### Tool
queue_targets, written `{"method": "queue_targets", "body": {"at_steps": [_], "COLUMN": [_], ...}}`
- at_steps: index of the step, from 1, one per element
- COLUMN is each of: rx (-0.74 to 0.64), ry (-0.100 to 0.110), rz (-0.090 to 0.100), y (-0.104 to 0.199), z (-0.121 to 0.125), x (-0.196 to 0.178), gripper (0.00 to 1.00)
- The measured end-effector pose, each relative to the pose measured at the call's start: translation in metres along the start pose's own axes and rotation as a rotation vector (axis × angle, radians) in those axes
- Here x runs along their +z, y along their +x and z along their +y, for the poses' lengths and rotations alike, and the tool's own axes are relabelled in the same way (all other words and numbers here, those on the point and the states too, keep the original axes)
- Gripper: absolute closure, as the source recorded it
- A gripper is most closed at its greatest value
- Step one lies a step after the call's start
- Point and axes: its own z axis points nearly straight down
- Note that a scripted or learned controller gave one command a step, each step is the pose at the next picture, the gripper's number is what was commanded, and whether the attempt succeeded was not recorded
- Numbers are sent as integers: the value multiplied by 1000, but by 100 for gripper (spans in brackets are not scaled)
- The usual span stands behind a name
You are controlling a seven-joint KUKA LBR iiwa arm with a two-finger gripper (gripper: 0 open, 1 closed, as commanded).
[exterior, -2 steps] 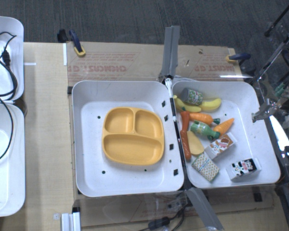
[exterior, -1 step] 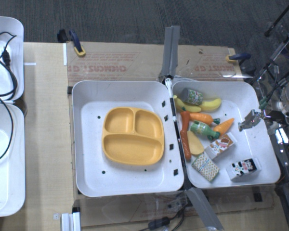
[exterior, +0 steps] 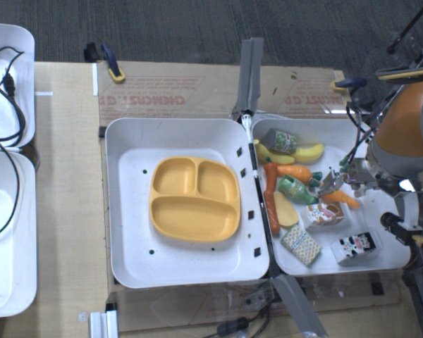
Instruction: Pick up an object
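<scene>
While the hand (exterior: 333, 182) hovers just beside the orange carrot (exterior: 340, 197), I cannot tell its grip state

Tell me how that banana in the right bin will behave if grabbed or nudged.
The banana looks like smooth toy plastic, so probably light, stiff, maybe slippery. Its curve suggests it would pivot rather than roll. It touches a green can, which may shift too.
</scene>
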Motion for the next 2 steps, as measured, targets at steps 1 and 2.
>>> {"method": "queue_targets", "body": {"at_steps": [1, 2], "rx": [2, -4], "ry": [1, 1], "rz": [-1, -1], "y": [-1, 41], "z": [0, 49], "x": [-9, -98], "gripper": [100, 100]}}
